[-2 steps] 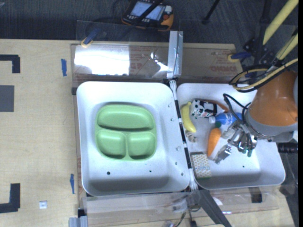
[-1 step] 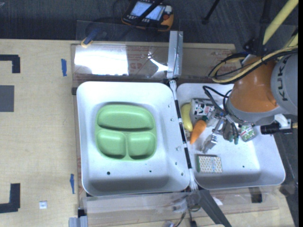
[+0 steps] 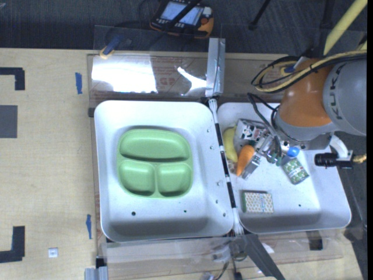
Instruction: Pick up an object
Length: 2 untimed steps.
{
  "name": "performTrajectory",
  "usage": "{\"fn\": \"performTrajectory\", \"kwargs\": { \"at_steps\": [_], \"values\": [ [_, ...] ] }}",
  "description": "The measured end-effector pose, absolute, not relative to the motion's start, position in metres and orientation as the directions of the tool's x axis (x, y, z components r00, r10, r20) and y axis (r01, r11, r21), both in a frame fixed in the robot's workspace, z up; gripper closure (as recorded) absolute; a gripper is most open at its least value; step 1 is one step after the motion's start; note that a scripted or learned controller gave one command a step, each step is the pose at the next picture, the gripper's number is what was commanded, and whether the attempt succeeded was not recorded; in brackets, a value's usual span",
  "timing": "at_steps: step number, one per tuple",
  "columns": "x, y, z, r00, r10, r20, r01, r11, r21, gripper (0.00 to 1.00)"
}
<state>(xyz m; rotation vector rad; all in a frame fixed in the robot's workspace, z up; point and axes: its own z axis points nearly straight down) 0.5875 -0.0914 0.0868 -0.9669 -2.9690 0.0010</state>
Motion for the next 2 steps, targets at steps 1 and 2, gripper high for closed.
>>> {"fn": "performTrajectory", "kwargs": {
  "at_steps": [1, 2],
  "values": [
    [0.595, -0.093, 0.100, -0.808, 0.590, -0.008, 0.590, 0.808, 0.006, 1.00],
    [0.581, -0.131, 0.101, -0.668, 0.744, -0.003, 0.744, 0.668, 0.002, 1.00]
  ]
}}
